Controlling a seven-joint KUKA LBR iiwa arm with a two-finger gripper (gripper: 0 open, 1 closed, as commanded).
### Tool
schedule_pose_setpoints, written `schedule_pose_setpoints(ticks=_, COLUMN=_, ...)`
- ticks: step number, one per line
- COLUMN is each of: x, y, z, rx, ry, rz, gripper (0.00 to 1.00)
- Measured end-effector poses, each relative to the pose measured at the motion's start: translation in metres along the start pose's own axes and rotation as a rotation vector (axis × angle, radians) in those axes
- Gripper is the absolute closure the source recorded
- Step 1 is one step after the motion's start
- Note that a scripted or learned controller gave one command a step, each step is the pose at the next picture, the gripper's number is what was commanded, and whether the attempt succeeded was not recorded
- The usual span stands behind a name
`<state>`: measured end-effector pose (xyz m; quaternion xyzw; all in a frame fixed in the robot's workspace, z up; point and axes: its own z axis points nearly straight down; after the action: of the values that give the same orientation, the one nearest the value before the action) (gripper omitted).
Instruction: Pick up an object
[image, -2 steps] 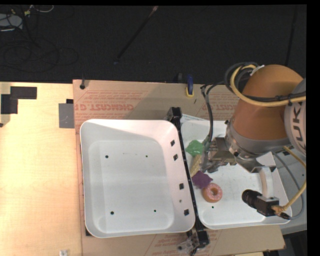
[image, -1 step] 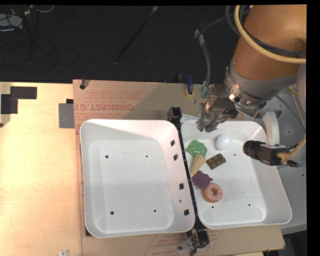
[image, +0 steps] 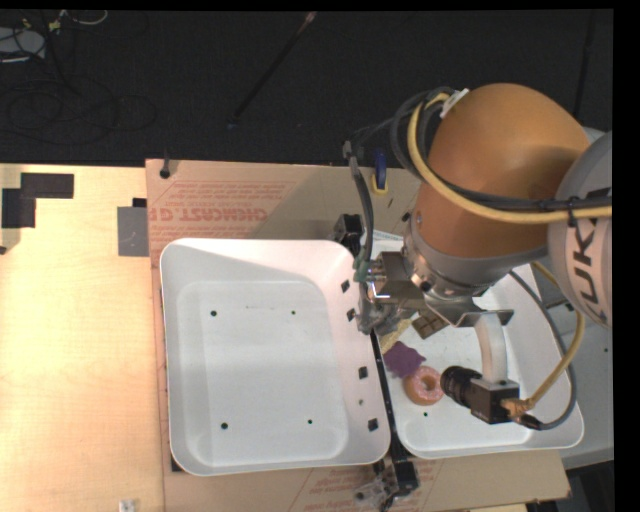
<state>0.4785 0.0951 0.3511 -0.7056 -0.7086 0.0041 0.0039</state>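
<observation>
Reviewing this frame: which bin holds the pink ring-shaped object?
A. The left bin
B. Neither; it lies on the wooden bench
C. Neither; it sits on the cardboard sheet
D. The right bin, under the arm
D. The pink ring lies on the floor of the right bin, beside a purple piece, below the arm.
</observation>
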Motion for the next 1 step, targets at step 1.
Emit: schedule_pose_setpoints(ticks=1, x=0.0241, y=0.0223, z=-0.0863, rx=-0.018, ry=0.002, rz=0.001, gripper=1.0)
